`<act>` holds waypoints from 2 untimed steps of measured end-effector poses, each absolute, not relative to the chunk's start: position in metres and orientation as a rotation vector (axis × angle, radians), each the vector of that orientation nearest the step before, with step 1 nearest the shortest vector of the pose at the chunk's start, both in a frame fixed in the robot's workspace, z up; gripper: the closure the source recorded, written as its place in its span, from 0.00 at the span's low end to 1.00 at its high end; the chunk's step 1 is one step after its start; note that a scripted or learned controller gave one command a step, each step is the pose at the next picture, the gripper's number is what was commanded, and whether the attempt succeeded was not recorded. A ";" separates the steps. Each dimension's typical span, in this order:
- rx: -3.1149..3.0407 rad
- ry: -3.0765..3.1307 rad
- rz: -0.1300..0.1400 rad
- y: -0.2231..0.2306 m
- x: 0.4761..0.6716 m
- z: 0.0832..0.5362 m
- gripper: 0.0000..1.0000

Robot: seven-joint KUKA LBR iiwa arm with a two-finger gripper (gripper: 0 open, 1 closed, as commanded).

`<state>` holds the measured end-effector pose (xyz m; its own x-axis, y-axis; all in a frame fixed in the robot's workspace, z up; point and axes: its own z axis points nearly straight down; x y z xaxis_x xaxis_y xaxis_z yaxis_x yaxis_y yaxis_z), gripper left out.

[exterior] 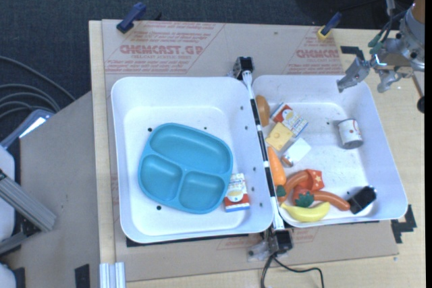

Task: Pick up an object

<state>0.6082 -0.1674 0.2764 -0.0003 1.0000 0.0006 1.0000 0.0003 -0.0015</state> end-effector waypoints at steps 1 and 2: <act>-2.221 -2.221 0.000 -0.132 0.601 0.103 0.00; -2.226 -2.228 -0.011 -0.108 0.668 0.090 0.00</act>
